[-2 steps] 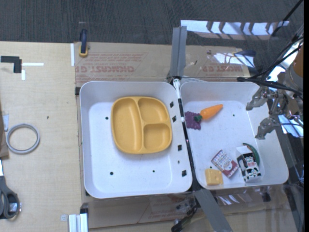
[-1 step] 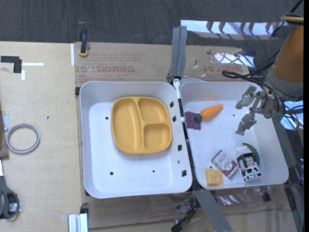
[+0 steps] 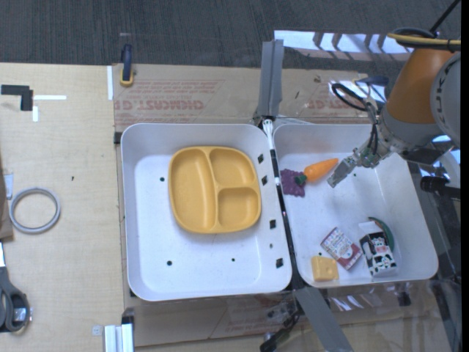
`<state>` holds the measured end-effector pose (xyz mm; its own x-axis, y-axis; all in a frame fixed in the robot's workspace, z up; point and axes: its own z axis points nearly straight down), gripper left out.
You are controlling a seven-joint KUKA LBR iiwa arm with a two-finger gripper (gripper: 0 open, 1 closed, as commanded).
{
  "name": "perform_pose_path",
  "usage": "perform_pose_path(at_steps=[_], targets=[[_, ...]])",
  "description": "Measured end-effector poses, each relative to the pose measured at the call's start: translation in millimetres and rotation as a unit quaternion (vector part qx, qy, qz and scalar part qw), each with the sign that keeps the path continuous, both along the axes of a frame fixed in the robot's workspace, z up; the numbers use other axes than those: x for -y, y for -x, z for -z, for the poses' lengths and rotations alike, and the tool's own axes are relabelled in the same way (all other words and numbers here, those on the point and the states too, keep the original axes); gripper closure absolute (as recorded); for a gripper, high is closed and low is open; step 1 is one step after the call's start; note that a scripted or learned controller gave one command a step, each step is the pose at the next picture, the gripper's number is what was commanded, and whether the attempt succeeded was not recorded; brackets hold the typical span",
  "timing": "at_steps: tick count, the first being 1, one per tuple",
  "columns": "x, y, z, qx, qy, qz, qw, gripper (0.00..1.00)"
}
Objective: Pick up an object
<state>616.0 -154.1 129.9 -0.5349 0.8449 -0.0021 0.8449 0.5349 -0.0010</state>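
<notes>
**Gripper over right bin, by the carrot**

Left bin [image 3: 139, 218]: yellow divided plate [image 3: 215, 189] lying flat. Right bin [image 3: 418, 218]: purple item [image 3: 294, 182] touching orange carrot [image 3: 320, 169] near the top; red-white packet [image 3: 341, 246], yellow block [image 3: 325, 268], b/w carton [image 3: 378, 254] near the front edge. Gripper [image 3: 344, 169] sits just right of carrot tip, fingers prob. narrow, nothing seen between them.

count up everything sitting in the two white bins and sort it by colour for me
Yellow: 2, the divided plate and the cheese wedge
Orange: 1, the carrot
Purple: 1, the grape bunch
Red and white: 1, the small packet
Black and white with green: 1, the carton
Total: 6
</notes>
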Motion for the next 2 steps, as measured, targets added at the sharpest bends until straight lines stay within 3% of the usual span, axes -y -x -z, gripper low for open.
perform_pose_path(at_steps=[1,2], targets=[[-20.4,-44.1,35.6,0.002,-0.0001,0.185,0.9828,0.0],[-21.1,-44.4,26.6,0.002,0.0013,0.182,0.9832,1.0]])
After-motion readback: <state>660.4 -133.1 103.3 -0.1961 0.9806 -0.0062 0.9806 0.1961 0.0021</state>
